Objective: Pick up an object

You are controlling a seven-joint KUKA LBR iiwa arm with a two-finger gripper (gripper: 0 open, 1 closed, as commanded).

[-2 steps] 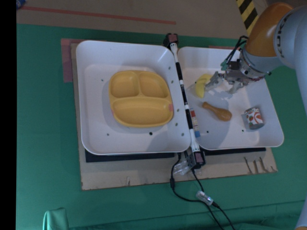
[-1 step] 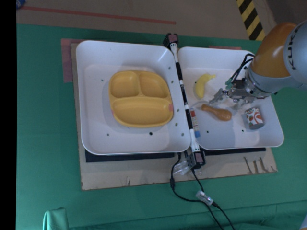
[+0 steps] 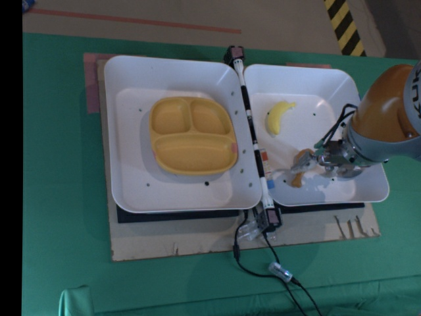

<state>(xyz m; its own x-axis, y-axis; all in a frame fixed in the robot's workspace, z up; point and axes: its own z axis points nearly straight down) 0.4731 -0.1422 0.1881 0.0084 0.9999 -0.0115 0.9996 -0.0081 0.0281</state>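
Arm (image 3: 388, 114) comes in from the right edge, orange band at mid-right of frame, wrist angled down-left into the right bin (image 3: 342, 84). Gripper (image 3: 304, 168) sits low over the lower-left part of that bin's floor. A small brown/tan obj (image 3: 300, 170) is right at the fingertips, touching or overlapping them, but it's too blurry to say whether it's actually between the fingers. Grip state: can't tell, open or clenched not resolvable from this view.

Other stuff in right bin: yellow banana (image 3: 279, 116), upper-left area of the bin floor, curved, lying flat, well apart from the gripper.

Left bin (image 3: 125, 176): yellow divided plate (image 3: 192, 135), 3 compartments (two small on top, one wide below), roughly centred, slightly rotated.

Both bins sit side by side on a cardboard sheet (image 3: 164, 242) over green table cover (image 3: 59, 176). Divider strip w/ markers (image 3: 253, 130) runs between the bins top to bottom. Cables (image 3: 263, 268) trail off from the bottom of the divider toward lower centre-right of frame. Black/yellow hazard tape (image 3: 342, 12) on the floor, upper right.
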